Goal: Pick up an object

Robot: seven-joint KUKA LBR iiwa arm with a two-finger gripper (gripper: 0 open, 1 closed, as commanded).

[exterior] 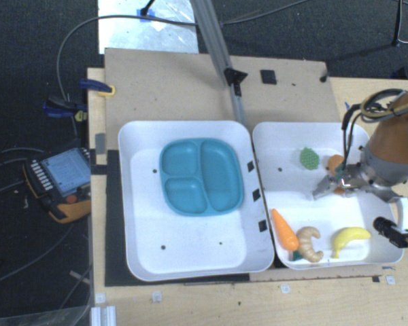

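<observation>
Bench: flat brown board (pixel 190 80) bearing two shallow white plastic bins side by side.
Left bin (pixel 143 236): holds a turquoise three-compartment plate (pixel 201 176).
Right bin (pixel 285 148): holds the small objects.
Arm: grey with an orange band (pixel 393 138), reaching in from the right.
Gripper (pixel 328 186): metal fingers low over the right bin; how far apart they are I cannot tell, nothing seen gripped.
Carrot (pixel 283 228): orange, tapered, by the divider.
Banana (pixel 349 238): yellow, curved, front right.
Tan curved toy (pixel 311 243): between carrot and banana.
Green bumpy ball (pixel 309 158): near the back.
Orange ball (pixel 334 162): just beside the gripper.
</observation>
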